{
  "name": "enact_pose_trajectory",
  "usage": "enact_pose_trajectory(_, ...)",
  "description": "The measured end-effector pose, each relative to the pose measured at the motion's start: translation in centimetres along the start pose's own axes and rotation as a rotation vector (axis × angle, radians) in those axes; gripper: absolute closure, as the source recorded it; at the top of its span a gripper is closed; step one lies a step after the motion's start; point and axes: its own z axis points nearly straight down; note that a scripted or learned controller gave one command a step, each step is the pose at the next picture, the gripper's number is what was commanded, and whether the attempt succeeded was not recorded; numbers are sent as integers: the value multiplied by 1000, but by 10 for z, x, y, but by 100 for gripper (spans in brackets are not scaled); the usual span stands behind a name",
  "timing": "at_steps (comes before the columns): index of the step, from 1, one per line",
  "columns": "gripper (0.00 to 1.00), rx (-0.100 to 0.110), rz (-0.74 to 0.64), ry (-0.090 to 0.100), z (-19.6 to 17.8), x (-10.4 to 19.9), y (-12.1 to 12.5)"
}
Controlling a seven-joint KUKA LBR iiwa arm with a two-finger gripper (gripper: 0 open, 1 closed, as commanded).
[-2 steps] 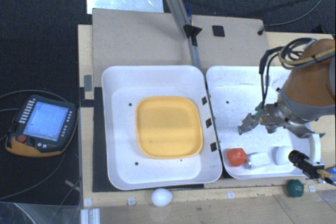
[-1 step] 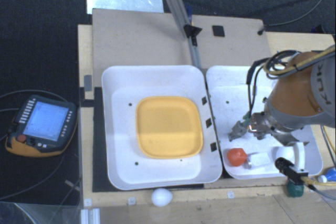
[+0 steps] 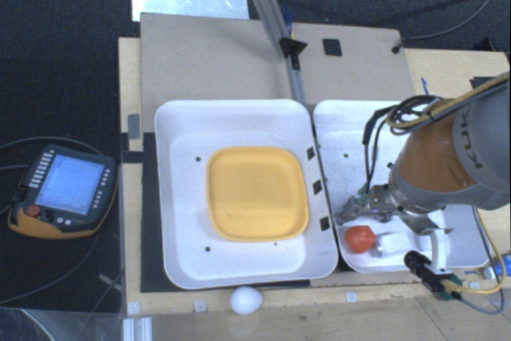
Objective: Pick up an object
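Observation:
A small red object (image 3: 359, 238) lies near the front left corner of the right bin (image 3: 339, 132). My gripper (image 3: 363, 210) reaches down from the grey and orange arm (image 3: 435, 160) and hangs just behind the red object, close above it. The arm's bulk covers much of the right bin. A square yellow plate (image 3: 258, 192) lies flat in the middle of the left bin (image 3: 180, 172).
A white egg-shaped object (image 3: 246, 299) rests on the bench in front of the left bin. A teach pendant (image 3: 64, 189) lies on the floor at the far left. A metal pole (image 3: 267, 4) slants over the cardboard behind the bins.

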Motion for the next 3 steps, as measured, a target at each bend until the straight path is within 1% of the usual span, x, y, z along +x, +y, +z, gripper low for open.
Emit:
enact_pose_trajectory(1, 100, -3, 0, 0, -12, 0, 1)
enact_pose_trajectory(2, 100, -7, 0, -1, -66, -10, -1)
enact_pose_trajectory(3, 100, -8, -2, 0, -124, -2, -3)
